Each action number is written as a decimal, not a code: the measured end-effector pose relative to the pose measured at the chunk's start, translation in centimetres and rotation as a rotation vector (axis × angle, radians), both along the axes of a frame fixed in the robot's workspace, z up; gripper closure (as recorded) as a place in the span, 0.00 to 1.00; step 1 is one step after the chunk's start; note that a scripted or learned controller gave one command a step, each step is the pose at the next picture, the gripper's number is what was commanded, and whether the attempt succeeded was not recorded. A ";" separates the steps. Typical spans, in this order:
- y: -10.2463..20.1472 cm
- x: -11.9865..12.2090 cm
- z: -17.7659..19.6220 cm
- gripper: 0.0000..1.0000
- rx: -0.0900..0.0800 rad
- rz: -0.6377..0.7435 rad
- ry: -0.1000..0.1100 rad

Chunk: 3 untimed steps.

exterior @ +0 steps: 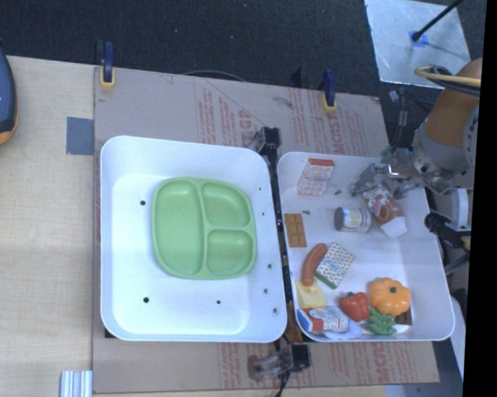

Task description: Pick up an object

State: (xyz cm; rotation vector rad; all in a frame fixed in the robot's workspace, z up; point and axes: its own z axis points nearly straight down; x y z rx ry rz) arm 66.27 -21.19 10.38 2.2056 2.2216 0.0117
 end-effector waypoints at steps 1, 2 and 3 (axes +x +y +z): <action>0.0 -0.6 0.0 1.00 0.001 0.003 0.016; 6.3 -0.6 2.3 1.00 0.003 0.003 0.016; 13.8 -0.5 9.3 1.00 0.004 0.004 0.009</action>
